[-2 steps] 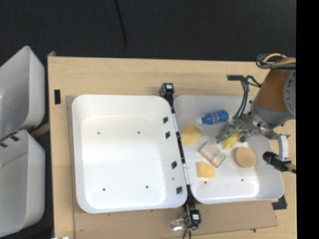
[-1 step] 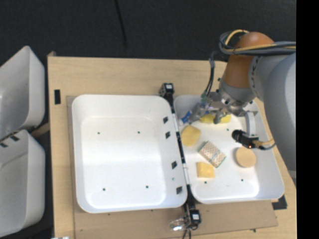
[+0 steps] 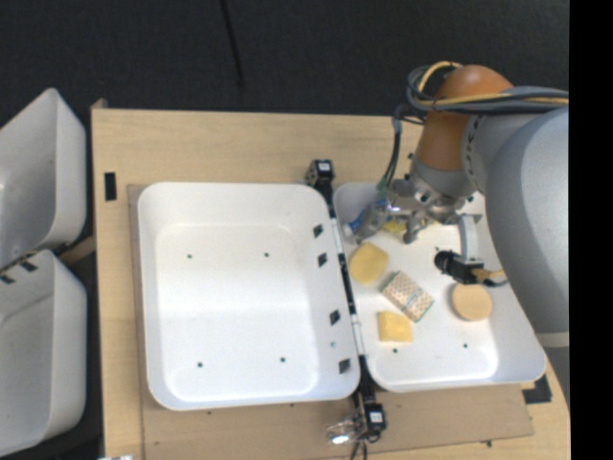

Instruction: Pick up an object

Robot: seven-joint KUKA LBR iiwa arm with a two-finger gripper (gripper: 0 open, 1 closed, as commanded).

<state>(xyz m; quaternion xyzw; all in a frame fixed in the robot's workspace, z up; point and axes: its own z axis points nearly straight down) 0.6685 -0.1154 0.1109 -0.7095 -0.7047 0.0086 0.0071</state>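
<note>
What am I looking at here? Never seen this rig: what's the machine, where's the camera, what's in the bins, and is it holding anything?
The grey machine with the orange band is a KUKA iiwa robot arm, which a program drives to pick up an object. There is one picture, from a fixed camera above the wooden bench, looking down at a slant. The arm comes in from the picture's right.

Two shallow white bins sit side by side: the left bin and the right bin. In the right bin lie a rounded yellow piece, a patterned block, a square yellow piece and a tan disc.

The gripper is low over the far end of the right bin. The picture is too cluttered there to tell whether it holds anything.
</note>
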